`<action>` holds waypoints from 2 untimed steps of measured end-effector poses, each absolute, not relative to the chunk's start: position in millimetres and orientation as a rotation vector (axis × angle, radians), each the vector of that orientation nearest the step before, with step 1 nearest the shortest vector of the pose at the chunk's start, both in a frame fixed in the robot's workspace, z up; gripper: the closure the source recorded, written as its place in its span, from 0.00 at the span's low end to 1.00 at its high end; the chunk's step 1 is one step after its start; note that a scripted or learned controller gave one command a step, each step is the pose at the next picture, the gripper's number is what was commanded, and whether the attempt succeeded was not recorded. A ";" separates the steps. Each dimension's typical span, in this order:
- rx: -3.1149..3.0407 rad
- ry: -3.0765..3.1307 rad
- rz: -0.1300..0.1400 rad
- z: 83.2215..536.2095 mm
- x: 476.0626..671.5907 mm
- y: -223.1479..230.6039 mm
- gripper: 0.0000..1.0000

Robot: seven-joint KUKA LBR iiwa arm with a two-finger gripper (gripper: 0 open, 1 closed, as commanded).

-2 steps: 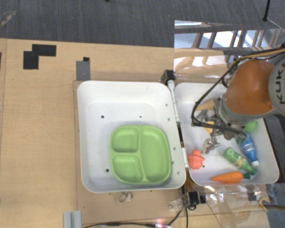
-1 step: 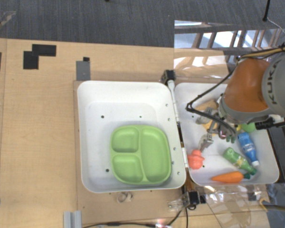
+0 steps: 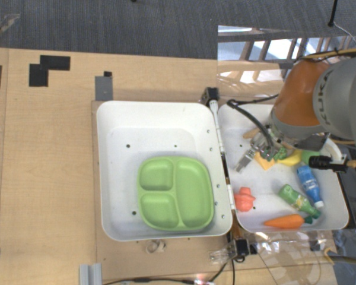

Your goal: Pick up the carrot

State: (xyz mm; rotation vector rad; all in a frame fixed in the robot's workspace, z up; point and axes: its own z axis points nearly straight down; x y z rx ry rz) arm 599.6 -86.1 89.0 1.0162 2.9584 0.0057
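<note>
Camera view looks down on two white bins on the desk. The arm (image 3: 320, 94) covers the upper right of the right bin (image 3: 237, 123), and its bulk hides part of what lies beneath it. The tool (image 3: 252, 153) hangs low over the bin's upper middle; whether it is released or clenched I cannot tell, since the metal parts blur together. Just beside it, a yellow item (image 3: 279, 157) with a green piece is partly hidden under the wrist. The carrot (image 3: 283, 222) lies free near the bin's front edge, well apart from the tool. Near it lie a green bottle (image 3: 296, 199), a blue bottle (image 3: 310, 184) and a pink-orange toy (image 3: 244, 199). The left bin (image 3: 115, 129) holds a green divided plate (image 3: 175, 193).
</note>
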 end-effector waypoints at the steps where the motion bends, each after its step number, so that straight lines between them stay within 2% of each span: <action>1: 0.953 2.973 0.012 191.7 601.0 -29.1 0.00; 2: 0.833 3.016 0.002 187.3 624.8 -70.1 0.00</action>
